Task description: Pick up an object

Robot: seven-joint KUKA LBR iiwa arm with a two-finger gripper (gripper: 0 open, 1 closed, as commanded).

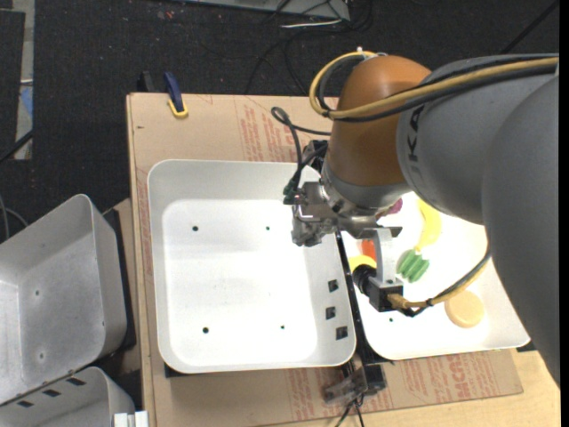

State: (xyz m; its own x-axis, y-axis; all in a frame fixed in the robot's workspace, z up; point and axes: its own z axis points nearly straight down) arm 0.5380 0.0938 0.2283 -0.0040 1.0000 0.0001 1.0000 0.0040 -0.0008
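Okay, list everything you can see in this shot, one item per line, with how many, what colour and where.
Left bin: one, white, centre of the bench.
Right bin: one, white, beside it, largely under the arm.
Green object: one, right bin.
Yellow object: one, right bin, above the green one.
Tan disc: one, right bin, near its lower edge.
Orange object: one, partly hidden at the divide.
Bench board: one, tan, under the bins.
Arm: one, grey with orange band.
Gripper: one, dark, at the bins' shared edge.
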